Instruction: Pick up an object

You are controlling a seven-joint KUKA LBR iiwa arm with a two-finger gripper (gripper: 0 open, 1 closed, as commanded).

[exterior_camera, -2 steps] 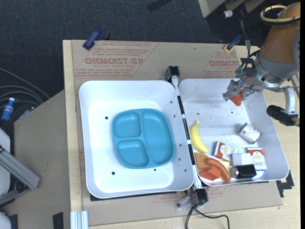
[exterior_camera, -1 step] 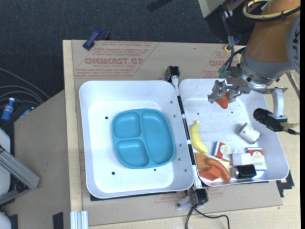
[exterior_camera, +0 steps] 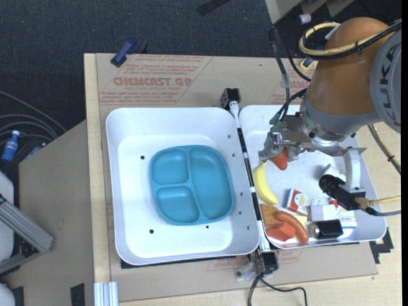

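My gripper (exterior_camera: 279, 153) hangs over the left part of the right bin (exterior_camera: 366, 234), just below the orange wrist band. A small orange-red object (exterior_camera: 279, 162) shows between its fingertips, and the fingers are shut on it. Just below and left of it a yellow banana (exterior_camera: 264, 185) lies along the bin's left wall. Lower in the same bin are a red and white carton (exterior_camera: 296, 200), an orange-red curved piece (exterior_camera: 288, 229), a black block (exterior_camera: 327, 229) and a white box (exterior_camera: 345, 218).
The left bin (exterior_camera: 121, 171) holds a blue divided plate (exterior_camera: 190, 184). A black rail (exterior_camera: 245, 164) runs between the two bins. The arm's body and a black cable fitting (exterior_camera: 336, 190) cover the right bin's upper and right parts.
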